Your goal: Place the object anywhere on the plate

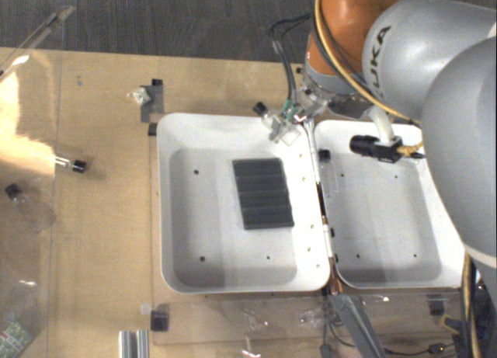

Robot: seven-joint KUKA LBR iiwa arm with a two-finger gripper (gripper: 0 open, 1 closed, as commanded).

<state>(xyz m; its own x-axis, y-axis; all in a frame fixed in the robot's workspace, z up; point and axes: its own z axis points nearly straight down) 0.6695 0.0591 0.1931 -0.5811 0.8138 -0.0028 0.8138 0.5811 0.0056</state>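
Single overhead view, slanted.

Plate: a dark grey rectangular plate [262, 193] with four ridges across it lies flat on the floor of the left white bin [180, 217], a little toward the bin's far right part. Nothing rests on the plate.

Arm: the grey KUKA arm [435, 61] comes in from the right of the plate, its orange band [353, 3] beyond the plate's far right corner. The gripper [291, 119] hangs past the plate's far edge, over the far rim where the two bins meet, clear of the plate.

Gripper state: cannot tell whether it is wide, narrow or holding. The tip is small and blurred.

Object: a small pale piece [284, 134] with a green speck above it shows right at the gripper's tip, just beyond the plate's far right corner, apart from the plate. Cannot tell if this is the object or part of the tool, nor whether it is gripped or resting on the rim.

Right white bin [388, 263]: lies to the plate's right, touching the left bin. A black cylindrical piece [373, 147] sits above its far part, under the arm, and seems joined to the arm by a pale stalk.

Wooden bench [101, 271]: a small black-tipped tube [75, 165] lies well left of the plate, and a black block [158, 96] stands beyond the plate's far left.
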